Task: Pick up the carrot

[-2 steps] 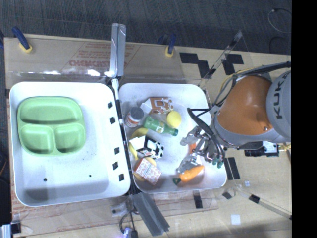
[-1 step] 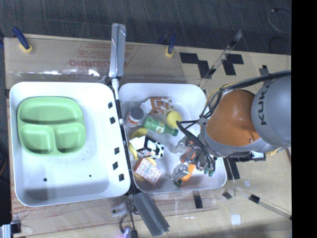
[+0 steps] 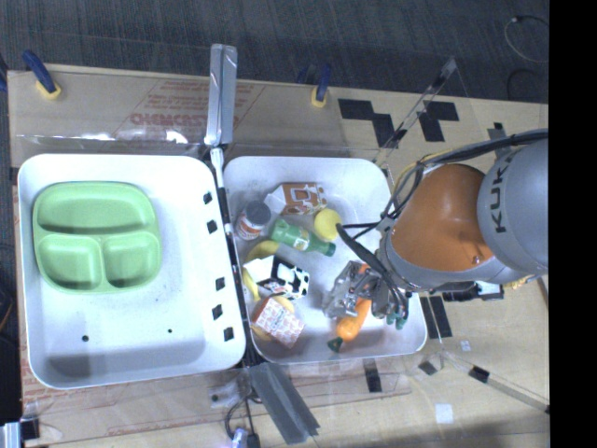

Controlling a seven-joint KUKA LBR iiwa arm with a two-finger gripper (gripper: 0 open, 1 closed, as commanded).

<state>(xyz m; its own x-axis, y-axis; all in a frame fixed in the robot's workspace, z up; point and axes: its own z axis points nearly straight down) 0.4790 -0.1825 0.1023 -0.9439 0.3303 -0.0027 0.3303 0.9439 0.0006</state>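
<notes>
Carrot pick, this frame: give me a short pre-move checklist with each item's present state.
1. Carrot in view, in the right bin: ok.
2. Gripper directly over the carrot: ok.
3. Carrot between the fingers: cannot tell.
4. Clear of the green bottle and lemon: ok.
5. Carrot away from the bin's near wall: not ok, it lies close to it.
</notes>
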